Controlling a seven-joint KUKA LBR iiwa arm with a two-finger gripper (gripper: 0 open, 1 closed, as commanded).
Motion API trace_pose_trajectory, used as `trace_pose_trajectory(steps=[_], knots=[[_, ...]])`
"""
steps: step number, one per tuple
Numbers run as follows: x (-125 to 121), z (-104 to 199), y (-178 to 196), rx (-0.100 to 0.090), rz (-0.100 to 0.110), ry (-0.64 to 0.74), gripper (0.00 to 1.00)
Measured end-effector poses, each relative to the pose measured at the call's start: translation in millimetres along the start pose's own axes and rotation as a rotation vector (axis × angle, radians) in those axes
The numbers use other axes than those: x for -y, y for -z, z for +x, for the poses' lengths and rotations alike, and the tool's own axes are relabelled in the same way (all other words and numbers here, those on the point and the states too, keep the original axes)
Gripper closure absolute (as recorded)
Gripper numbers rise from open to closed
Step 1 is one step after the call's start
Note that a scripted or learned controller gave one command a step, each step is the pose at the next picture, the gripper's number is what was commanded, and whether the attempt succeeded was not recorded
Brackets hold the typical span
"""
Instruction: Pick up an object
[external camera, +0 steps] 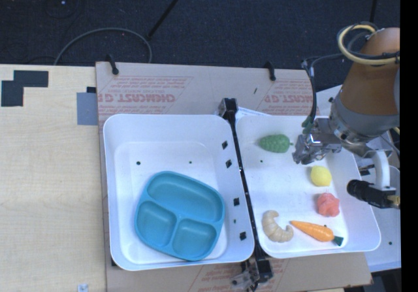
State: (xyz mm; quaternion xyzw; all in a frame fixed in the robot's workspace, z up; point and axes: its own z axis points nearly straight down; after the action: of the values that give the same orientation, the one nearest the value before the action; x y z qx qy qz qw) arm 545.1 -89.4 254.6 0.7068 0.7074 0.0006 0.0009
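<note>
Camera view shows a bumpy green lump [274, 143] beside the gripper [305, 151], whose state I cannot tell.

A single fixed camera looks down at a slant from above the tabletop [46, 173], set well back, with both white bins [124, 134] in frame and dark floor toward twelve o'clock.

Bare floor mid right bin [366, 245], green toy [274, 144], yellow ball [320, 176] flanking

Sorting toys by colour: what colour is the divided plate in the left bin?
Blue; the divided plate shows plainly in the camera view.
</note>
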Motion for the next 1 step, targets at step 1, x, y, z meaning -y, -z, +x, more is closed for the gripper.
trace_pose_trajectory(steps=[1], knots=[[-0.3,-1.4,19.5,-0.001,0.002,0.001,1.00]])
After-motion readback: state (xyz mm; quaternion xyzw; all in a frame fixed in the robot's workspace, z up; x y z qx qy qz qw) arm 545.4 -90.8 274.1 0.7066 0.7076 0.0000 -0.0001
